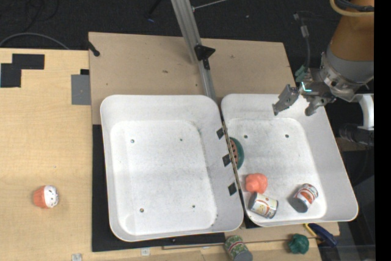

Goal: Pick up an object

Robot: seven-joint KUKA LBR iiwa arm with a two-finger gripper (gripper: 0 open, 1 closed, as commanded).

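Three small things are gathered in the near part of the right bin (317,131). A can with a red and white label (303,197) is seen lying on its side near the bin's near right corner; its long axis runs on a slant, with the dark round end turned toward the near left and the other end toward the far right. A second can with a yellow and white label (264,206) is also laid on its side, just to the left of the first and apart from it, its long axis running roughly left to right with a slight tilt and a pale end facing left. A rounded orange-red lump (256,182), with no clear long axis, is set just beyond the second can and appears to touch it. A dark green round object (237,153) is partly hidden at the divide between the two bins. The left bin (116,131) is placed beside the right one on the table (140,64). The pincer (300,101) is held above the far edge of the right bin, well apart from the cans, with its two fingers spread open and nothing between them. On the wooden surface at the far left, a small orange and white ball (45,197) is seen.
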